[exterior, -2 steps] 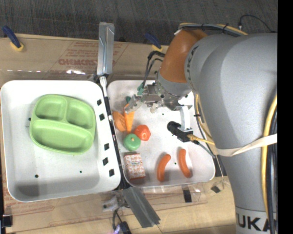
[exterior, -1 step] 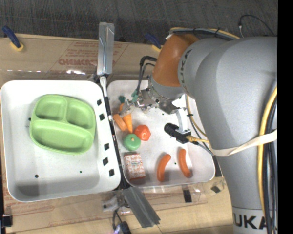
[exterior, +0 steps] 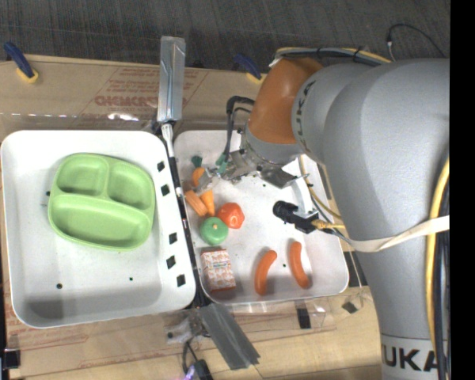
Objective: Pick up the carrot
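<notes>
The arm reached in from the right, and its gripper (exterior: 219, 169) hung low over the upper left part of the right bin (exterior: 326, 279). How far its fingers stood apart could not be told. The carrot (exterior: 199, 202) lay just below the gripper, near the bin's left wall. Close by lay a red tomato (exterior: 231, 215) and a green fruit (exterior: 214, 229). Further down were a small box (exterior: 218, 269) and two orange sausages (exterior: 264, 271). A green divided plate (exterior: 103, 200) sat in the left bin (exterior: 32, 291).
</notes>
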Robot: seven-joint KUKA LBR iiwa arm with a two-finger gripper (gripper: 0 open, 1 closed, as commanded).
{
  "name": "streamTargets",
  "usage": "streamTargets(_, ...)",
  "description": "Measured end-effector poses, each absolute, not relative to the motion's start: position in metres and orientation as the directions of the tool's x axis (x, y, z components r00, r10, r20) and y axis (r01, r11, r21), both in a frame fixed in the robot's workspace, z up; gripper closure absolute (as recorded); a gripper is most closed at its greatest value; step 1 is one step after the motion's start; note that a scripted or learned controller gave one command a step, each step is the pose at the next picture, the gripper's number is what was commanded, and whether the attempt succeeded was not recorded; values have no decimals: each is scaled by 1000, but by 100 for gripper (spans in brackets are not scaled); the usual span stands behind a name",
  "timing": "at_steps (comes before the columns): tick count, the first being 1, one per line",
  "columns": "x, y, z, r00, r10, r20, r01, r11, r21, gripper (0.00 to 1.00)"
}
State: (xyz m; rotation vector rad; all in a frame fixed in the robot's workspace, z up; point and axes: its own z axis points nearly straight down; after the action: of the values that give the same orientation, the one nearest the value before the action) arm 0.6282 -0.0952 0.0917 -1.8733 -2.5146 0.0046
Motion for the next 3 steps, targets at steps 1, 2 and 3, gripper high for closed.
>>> streamTargets(1, 616, -83, 194, -350, 937, -1, 937, 350, 1, 0)
streamTargets(2, 650, -102, 98, -498, 867, 2, 867, 498, -4, 0)
streamTargets(3, 652, -101, 109, -502, 865, 1, 865, 502, -2, 100)
